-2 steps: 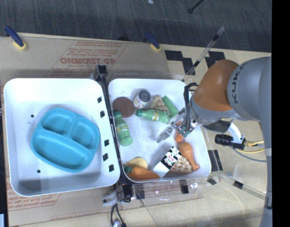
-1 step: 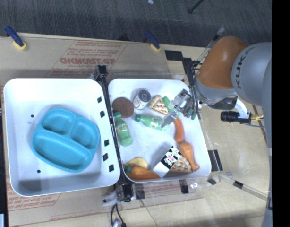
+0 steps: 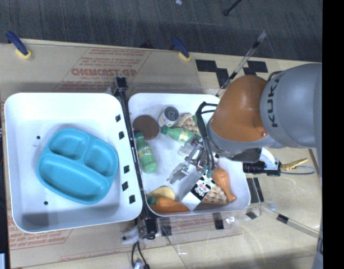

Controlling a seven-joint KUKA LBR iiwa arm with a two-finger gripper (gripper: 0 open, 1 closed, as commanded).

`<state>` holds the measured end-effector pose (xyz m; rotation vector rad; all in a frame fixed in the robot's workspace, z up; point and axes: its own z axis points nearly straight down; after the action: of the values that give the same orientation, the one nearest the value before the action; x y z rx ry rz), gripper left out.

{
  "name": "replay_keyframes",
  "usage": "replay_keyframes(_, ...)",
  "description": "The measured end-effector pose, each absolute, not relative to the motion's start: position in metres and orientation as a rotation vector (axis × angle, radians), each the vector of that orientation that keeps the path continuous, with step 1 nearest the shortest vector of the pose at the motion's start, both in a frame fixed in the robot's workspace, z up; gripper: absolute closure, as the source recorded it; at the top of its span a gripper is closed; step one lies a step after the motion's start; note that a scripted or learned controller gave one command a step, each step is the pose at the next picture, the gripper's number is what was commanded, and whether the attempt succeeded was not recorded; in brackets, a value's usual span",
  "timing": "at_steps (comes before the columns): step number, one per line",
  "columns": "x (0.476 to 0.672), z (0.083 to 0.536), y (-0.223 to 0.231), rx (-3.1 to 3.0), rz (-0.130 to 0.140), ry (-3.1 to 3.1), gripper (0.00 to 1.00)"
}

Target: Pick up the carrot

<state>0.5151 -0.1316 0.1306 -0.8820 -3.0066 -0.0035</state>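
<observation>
Down low, carrot (image 3: 171, 207) beside lemon (image 3: 163, 193), pizza slice (image 3: 215, 194) near, end effector (image 3: 180, 173) released.

We see two smooth white plastic bins (image 3: 15, 150); the left holds a glossy blue plastic tray (image 3: 77, 164). At the right bin's six o'clock, the carrot (image 3: 171, 206) looks smooth and slightly shiny. The counter (image 3: 99, 66) looks like matt printed cardboard.
</observation>
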Motion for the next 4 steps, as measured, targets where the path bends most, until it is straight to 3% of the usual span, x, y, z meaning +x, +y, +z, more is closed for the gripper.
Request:
replay_keyframes(1, 0.534, 0.116, -0.197, -0.902, 0.001, -3.009, 0.0)
replay_keyframes(2, 0.58, 0.095, -0.212, -0.957, 0.009, -2.995, 0.0)
replay_keyframes(3, 0.537, 0.162, -0.212, -1.292, 0.003, -2.864, 0.0)
replay_keyframes(4, 0.537, 0.093, -0.21, -1.822, 0.0, -2.559, 0.0)
